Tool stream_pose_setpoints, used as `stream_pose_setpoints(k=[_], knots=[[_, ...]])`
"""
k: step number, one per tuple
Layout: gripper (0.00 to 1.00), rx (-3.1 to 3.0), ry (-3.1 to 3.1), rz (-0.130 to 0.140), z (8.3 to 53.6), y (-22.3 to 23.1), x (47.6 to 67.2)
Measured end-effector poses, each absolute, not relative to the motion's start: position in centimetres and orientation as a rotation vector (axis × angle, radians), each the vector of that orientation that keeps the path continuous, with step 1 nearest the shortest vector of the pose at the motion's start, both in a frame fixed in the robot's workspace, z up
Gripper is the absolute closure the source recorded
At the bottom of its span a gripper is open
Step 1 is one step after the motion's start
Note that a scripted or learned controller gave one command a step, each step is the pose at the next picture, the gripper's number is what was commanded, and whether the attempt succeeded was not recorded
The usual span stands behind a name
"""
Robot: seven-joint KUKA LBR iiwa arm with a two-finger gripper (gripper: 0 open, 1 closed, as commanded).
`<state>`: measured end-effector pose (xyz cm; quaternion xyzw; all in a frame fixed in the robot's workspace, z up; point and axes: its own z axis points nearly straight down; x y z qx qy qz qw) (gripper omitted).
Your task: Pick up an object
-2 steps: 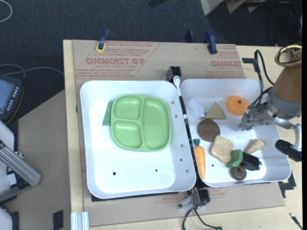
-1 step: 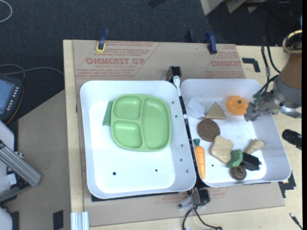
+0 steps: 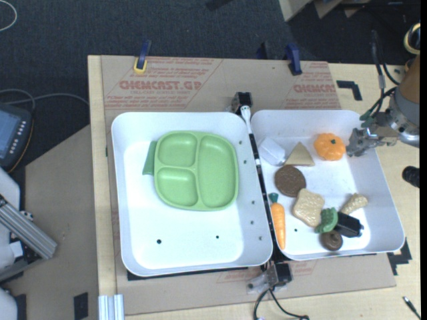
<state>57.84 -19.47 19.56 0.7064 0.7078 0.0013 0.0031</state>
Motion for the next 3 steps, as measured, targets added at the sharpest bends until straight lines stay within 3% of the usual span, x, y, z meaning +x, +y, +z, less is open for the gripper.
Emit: stream_pose_setpoints(k=[1, 3], knots=[[1.0, 2.216, 2.218, 0.004, 22.7, -19.5, 58.0], [1.0, 2.219, 2.229, 0.0, 24.3, -9.8, 54.3]])
